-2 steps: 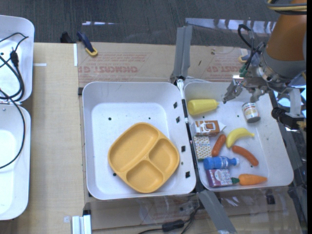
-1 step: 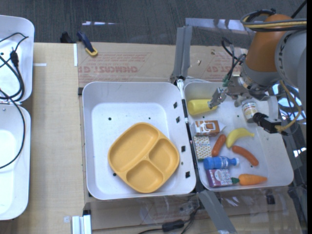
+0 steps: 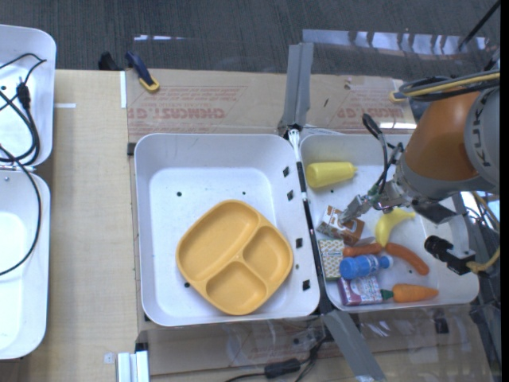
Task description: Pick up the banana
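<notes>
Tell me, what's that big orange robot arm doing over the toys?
The arm is reaching into the right bin, which holds play food. Its gripper sits just above the banana, the thing it is meant to pick up, but the banana lies in the bin, not lifted. Nearby are a yellow bottle and a carrot. The left bin holds a yellow divided plate.

Bright even overhead light, soft shadows, sharp focus

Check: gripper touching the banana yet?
Cannot tell. In the camera view the gripper sits right over the banana top end, but the slant shows neither contact nor gap.
</notes>
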{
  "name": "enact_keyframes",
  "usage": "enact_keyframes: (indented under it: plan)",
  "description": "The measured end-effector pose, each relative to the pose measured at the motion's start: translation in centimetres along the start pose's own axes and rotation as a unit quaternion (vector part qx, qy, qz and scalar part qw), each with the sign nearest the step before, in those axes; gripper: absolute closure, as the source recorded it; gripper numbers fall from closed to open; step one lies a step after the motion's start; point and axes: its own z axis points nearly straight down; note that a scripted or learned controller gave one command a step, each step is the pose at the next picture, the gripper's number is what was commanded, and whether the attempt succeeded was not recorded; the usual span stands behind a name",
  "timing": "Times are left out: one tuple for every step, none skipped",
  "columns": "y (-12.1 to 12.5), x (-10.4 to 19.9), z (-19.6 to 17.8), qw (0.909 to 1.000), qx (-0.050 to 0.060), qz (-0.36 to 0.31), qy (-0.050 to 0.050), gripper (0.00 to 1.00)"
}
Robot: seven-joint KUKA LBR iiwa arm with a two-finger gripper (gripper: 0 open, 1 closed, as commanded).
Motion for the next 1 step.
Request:
enact_keyframes:
  plan:
    - [-1.56,-6.55,-0.03,0.9995,0.004,-0.032,0.001,0.00]
